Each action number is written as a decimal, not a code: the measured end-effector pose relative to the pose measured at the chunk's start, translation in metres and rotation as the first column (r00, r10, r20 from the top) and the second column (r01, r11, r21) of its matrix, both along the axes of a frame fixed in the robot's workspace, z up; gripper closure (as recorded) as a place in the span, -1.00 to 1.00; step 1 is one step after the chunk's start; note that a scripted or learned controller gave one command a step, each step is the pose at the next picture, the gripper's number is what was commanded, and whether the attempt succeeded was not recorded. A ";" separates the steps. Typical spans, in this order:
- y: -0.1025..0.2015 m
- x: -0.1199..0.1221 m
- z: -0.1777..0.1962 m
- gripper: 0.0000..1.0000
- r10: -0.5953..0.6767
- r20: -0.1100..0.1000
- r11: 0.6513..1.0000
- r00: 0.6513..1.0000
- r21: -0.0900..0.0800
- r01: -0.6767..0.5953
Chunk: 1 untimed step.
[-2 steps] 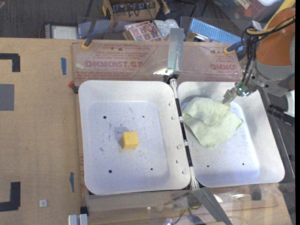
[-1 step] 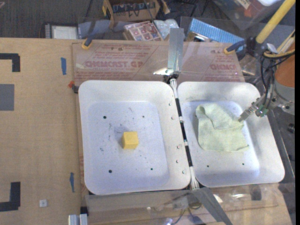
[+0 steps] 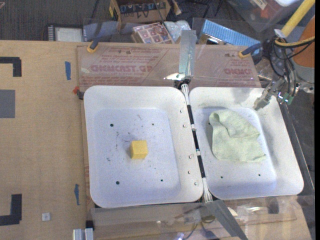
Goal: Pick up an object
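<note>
While my hand hangs over the far right corner of the right bin, I cannot tell how it is set, and nothing shows in it. I judge this the approach step. Near the hand, toward the bin's middle, lies a crumpled pale green cloth; a yellow block sits in the left bin. Next I should descend onto the cloth.
</note>
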<state>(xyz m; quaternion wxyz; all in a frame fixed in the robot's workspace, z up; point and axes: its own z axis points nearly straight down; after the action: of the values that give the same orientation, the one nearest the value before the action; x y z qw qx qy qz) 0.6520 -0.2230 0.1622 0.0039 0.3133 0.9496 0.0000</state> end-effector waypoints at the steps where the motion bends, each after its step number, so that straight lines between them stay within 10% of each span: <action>1: 0.000 -0.002 0.000 1.00 0.116 -0.003 0.993 0.993 0.000 -0.116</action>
<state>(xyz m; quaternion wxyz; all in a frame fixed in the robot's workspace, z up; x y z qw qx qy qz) 0.6500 -0.2226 0.1623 0.0024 0.2574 0.9663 -0.0001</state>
